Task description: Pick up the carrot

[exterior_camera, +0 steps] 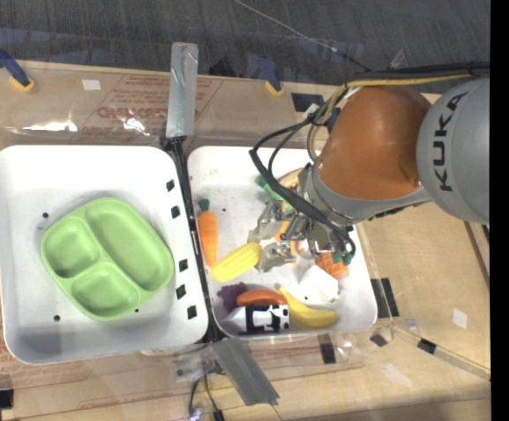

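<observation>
The carrot (207, 236), orange with a small green top, lies lengthwise along the left wall of the right bin (228, 167). My gripper (275, 238) hangs low over the middle of that bin, a short way right of the carrot and just above the yellow corn cob (237, 260). The carrot lies apart from the gripper. The grey arm with its orange band (373, 147) covers the bin's right part.
Near the right bin's front lie a banana (311, 313), a purple eggplant (229, 296), a red piece (259, 296), a black-and-white item (268, 319) and a white piece (318, 282). An orange item (333, 265) sits beneath the wrist. A green divided plate (105, 257) lies in the left bin (26, 174).
</observation>
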Controlling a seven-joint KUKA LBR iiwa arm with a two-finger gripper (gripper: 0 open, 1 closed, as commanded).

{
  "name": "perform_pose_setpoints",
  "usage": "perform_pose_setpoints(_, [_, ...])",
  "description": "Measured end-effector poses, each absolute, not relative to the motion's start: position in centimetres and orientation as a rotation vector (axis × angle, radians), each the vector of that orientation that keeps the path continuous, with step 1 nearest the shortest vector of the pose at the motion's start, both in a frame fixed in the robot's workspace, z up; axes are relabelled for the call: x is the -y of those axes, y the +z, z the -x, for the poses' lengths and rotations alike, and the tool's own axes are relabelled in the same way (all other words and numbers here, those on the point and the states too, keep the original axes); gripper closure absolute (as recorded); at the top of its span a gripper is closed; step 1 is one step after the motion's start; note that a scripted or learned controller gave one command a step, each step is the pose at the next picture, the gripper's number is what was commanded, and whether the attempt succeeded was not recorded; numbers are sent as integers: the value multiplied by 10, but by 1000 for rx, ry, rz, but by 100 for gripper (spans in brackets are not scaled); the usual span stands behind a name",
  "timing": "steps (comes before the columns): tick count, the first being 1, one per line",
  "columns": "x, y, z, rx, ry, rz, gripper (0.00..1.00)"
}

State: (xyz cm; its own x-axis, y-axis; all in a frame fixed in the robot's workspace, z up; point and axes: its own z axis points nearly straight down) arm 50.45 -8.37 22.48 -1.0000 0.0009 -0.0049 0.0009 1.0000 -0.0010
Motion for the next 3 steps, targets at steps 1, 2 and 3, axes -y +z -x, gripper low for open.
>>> perform_pose_setpoints(1, [80, 329, -566, -3130, -4, 42, 100])
perform_pose_setpoints(2, [35, 241, -503, -3134, 0, -248, 100])
perform_pose_setpoints(3, [34, 253, -504, -3131, -1, -239, 100])
